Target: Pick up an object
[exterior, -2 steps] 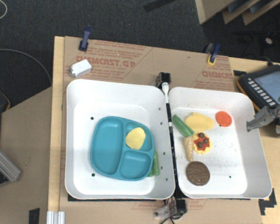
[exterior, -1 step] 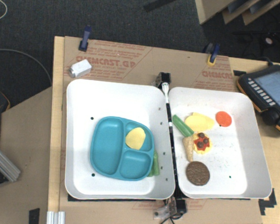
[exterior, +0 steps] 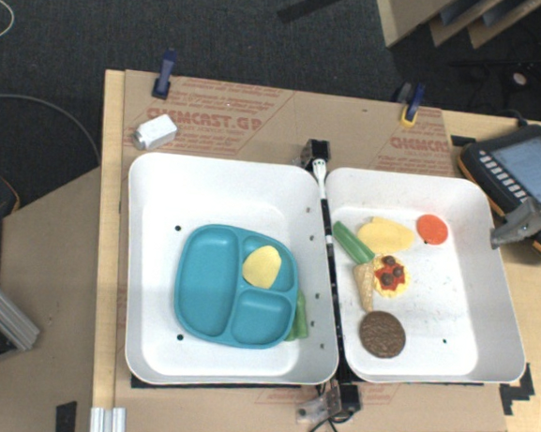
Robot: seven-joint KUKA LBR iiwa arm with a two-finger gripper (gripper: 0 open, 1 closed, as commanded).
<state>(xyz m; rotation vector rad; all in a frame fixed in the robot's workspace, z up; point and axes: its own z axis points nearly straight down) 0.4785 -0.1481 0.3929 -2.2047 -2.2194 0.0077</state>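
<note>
Toy foods cluster (exterior: 385,267) at 9 o'clock in right white bin (exterior: 487,319), loose for picking | gripper (exterior: 524,223) parked at 3 o'clock rim, clear | grip state can't tell | teal divided plate (exterior: 213,285) holds yellow piece (exterior: 262,266), left white bin (exterior: 145,246)

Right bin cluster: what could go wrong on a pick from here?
1. The corn piece, pizza slice, green strip and yellow piece crowd together; a grasp may catch two or knock neighbours.
2. The brown disc and orange disc look flat; fingers may slide off.

tray (exterior: 210,280) in left bin (exterior: 155,247), toy foods (exterior: 384,267) in right bin (exterior: 470,303)
</note>
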